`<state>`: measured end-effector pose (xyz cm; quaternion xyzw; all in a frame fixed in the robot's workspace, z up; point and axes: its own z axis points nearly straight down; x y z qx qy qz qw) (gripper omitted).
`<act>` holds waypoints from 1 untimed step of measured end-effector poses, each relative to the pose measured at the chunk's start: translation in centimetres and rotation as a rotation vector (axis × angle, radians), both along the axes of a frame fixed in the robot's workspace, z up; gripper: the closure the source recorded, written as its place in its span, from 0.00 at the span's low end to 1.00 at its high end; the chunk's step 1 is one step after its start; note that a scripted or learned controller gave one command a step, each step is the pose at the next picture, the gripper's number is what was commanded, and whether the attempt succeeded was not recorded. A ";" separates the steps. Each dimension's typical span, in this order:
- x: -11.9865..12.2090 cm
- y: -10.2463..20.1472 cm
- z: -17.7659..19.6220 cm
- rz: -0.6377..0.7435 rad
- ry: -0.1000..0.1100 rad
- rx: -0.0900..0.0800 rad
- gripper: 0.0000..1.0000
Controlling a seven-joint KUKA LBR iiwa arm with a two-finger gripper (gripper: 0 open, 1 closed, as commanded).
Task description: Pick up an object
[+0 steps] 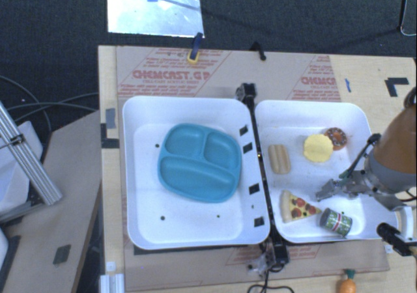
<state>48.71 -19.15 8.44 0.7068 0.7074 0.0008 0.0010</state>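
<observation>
The right bin (355,114) holds a tan bread roll (279,158), a round yellow piece (318,148), a small brown donut (336,137), a pizza slice (298,207) and a green can (335,221) lying on its side. My gripper (333,189) reaches in from the right, low over the bin's front right part. It sits just above the can, to the right of the pizza slice and below the yellow piece. I see nothing held in it.
A blue divided plate (199,161) lies in the left bin (140,155). A black divider (255,161) runs between the bins. The arm's orange band (399,145) hangs over the right bin's right edge. A small orange item (347,282) lies on the bench front.
</observation>
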 end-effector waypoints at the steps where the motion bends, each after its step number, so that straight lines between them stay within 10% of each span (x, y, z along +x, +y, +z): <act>1: 0.0 2.9 0.0 0.005 0.003 0.002 0.00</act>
